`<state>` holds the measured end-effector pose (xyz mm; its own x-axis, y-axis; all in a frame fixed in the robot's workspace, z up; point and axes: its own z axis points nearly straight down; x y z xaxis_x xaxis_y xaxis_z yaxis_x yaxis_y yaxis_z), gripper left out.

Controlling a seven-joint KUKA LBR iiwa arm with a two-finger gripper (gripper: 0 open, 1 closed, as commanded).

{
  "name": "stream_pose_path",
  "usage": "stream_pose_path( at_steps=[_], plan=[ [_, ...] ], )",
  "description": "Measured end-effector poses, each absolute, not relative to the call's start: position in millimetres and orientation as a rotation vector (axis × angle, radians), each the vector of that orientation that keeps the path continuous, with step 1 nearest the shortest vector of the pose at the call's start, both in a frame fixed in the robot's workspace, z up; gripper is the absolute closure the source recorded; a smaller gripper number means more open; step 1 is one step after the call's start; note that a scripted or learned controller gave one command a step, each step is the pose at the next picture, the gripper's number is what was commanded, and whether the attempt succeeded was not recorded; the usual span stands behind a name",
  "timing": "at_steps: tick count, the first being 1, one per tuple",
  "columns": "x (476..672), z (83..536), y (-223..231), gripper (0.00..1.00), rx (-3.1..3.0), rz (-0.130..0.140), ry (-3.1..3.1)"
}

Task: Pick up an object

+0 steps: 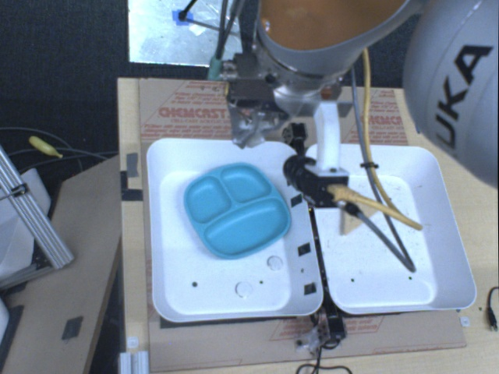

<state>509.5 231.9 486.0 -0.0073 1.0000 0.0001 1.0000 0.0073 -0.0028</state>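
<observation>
KUKA arm's gripper (pixel 251 131) hangs over the left bin's (pixel 168 287) far edge, finger state impossible to tell, seemingly lining up on the blue divided plate (pixel 236 209) lying flat mid-bin.

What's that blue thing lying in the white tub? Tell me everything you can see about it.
The blue plate is a divided tray that looks like smooth plastic, with rounded corners and three compartments: two small ones at the far side and one large one nearer the camera. It lies flat, face up and turned at a slant, on the floor of the left bin. Its compartments hold nothing, and the gripper hangs just past its far edge.
</observation>
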Motion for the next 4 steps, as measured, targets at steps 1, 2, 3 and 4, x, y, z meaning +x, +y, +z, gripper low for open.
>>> stream_pose_path(
  at_steps=[1, 2, 3, 4],
  plan=[
    [511.4, 487.3, 231.6, 0.00, -2.215, -0.003, -2.228],
    [511.8, 498.8, 231.8, 1.00, -2.211, -0.007, -2.233],
    [484.4, 371.5, 218.3, 1.00, -2.219, 0.019, -2.217],
    [487.1, 389.8, 219.6, 1.00, -2.220, -0.007, -2.224]
  ],
)
